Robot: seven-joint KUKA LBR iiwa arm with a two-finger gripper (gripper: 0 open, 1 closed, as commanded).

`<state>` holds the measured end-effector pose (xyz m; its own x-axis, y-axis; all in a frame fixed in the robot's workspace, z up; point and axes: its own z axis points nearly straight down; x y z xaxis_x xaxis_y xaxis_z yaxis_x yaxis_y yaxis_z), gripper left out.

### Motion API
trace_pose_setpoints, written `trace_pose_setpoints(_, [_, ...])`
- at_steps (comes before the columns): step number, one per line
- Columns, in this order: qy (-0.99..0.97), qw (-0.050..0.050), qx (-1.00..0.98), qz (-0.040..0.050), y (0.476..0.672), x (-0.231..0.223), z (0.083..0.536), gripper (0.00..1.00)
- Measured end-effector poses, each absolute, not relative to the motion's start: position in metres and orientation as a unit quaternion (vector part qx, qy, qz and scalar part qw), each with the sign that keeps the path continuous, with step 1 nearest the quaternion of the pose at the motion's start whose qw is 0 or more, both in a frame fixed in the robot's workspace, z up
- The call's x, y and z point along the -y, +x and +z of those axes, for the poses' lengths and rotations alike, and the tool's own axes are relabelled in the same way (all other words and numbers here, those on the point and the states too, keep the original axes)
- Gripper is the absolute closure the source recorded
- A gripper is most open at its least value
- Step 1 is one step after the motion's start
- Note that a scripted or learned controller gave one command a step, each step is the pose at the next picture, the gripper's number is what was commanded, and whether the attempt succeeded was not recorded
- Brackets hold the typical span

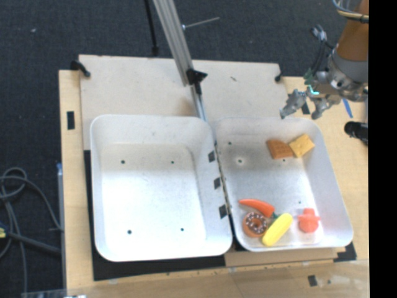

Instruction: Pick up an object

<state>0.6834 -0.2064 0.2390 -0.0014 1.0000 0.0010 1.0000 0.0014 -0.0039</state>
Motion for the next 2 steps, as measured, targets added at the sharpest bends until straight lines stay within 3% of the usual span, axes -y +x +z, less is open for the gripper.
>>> trace_pose_setpoints(1, [-0.706, -0.002, 0.708, 0.0017, 0.684, 0.208, 0.243, 0.00])
trace_pose_setpoints(2, [-0.705, 0.000, 0.709, 0.0022, 0.689, 0.203, 0.184, 0.00])
